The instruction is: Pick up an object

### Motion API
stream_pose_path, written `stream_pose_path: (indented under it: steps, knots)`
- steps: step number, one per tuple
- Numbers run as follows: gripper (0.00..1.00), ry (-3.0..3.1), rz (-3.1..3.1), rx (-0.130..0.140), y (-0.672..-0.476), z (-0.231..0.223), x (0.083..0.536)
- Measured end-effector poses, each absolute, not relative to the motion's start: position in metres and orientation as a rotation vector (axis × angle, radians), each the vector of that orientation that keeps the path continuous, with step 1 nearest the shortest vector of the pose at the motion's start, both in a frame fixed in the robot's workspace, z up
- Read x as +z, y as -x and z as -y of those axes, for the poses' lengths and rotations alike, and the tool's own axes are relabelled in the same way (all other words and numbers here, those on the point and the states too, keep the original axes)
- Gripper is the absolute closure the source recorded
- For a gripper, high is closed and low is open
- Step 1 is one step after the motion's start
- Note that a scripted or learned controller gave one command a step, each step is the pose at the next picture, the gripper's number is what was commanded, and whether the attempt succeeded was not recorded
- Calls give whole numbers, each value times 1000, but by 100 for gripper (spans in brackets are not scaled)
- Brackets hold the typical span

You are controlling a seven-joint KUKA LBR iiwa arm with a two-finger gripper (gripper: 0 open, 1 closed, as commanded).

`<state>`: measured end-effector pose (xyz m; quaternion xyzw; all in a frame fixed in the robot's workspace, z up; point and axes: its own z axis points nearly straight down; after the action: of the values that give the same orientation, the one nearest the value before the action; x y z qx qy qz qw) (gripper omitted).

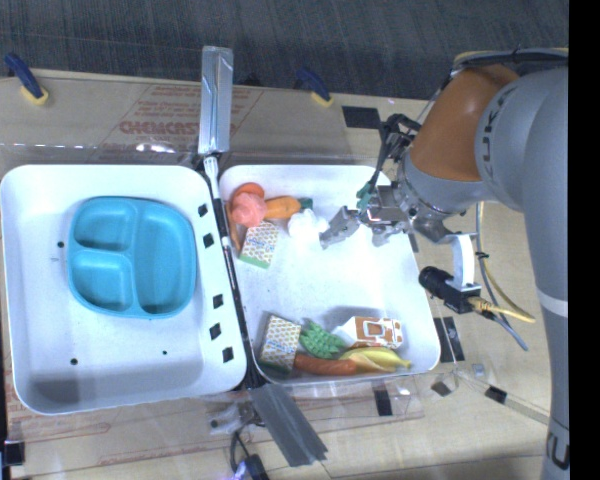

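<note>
Gripper (352,225) hovering over the upper part of the right-hand shallow white bin (400,298), tilted toward the left, carrying nothing visible; spread of its metal tips too blurred against the white floor to call, so cannot tell open from closed.

No object lifted yet. Candidates in two clusters. Along the upper left wall of that bin: a round pink-red soft toy (246,207), an orange carrot-shaped toy (282,207) just beside it, a small patterned square packet (261,244) below them, and a small white lump (303,225) nearest the gripper. Along the lower edge, well apart from the gripper: a second patterned packet (278,339), a green leafy toy (321,341), a long red-orange toy (325,365), a yellow banana-shaped toy (383,359) and a small white-and-orange box (377,330), all crowded and touching.

Left white bin (20,298) holding a blue divided plastic tray (133,254); nothing to pick there besides.

Likely best: go for the white lump, closest and standing a little apart from its neighbours. Centre above it, descend straight, close only once both sides are straddled. Risk: nudging it against the carrot toy, or closing on air above a low, pale target.
</note>
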<state>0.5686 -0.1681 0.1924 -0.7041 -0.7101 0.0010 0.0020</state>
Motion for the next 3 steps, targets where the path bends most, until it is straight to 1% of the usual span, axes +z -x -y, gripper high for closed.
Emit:
stream_pose_path:
  steps: [1,2,3]
  knots:
    - [0,2293,2149,1,-643,106,120]
    - [0,2314,2123,0,-631,91,180]
    - [0,2198,2242,2,-657,139,91]
